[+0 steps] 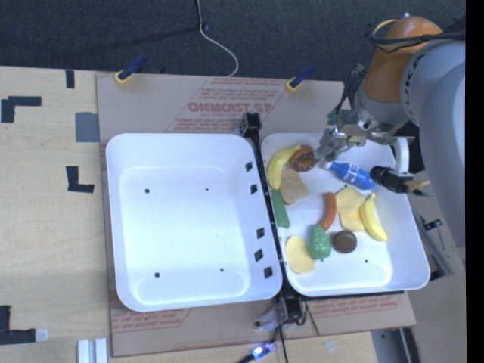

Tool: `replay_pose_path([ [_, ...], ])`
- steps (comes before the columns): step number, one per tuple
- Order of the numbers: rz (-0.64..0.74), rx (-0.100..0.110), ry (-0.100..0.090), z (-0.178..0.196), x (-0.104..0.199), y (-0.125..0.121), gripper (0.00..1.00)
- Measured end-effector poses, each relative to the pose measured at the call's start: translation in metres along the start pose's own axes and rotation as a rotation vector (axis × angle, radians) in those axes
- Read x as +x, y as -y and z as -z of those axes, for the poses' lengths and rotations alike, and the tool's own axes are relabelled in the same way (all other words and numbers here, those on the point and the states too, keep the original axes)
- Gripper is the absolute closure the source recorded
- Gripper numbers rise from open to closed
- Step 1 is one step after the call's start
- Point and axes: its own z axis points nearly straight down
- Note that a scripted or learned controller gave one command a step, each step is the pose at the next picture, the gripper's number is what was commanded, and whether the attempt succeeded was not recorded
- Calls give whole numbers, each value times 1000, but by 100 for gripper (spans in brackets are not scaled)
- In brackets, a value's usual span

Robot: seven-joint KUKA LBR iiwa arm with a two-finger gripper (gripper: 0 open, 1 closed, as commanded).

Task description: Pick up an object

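Camera view showed the gripper point(327, 147) low over the far part of the right bin point(401, 278), the grey arm point(435, 89) reaching in from the right with its orange band point(397, 59) above the wrist. Whether the jaws were open or closed could not be told, as the tips were small and dark against the clutter. Just left of the tips lay a brown round piece point(303, 158), touching the far end of a curved yellow banana point(278, 164). A blue bottle point(351, 174) lay just right of the tips, tilted toward the near right.

Nearer in the same bin sat a tan bread slice point(293, 189), a green strip point(280, 209) along the left wall, an orange carrot point(328, 210), a pale yellow chunk point(349, 207), a second banana point(372, 218), a dark brown ball point(345, 241), a green pepper-like piece point(319, 243) and a yellow lump point(299, 255). The left bin point(181, 218) stood beside it, the two walls touching.
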Motion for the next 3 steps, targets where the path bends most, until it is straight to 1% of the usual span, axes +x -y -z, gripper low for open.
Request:
replay_pose_path([
  [1, 0, 10, 1, -67, 10, 6, 100],
  [2, 1, 4, 1, -66, 11, 5, 0],
  [3, 0, 4, 0, -65, 19, 61, 0],
])
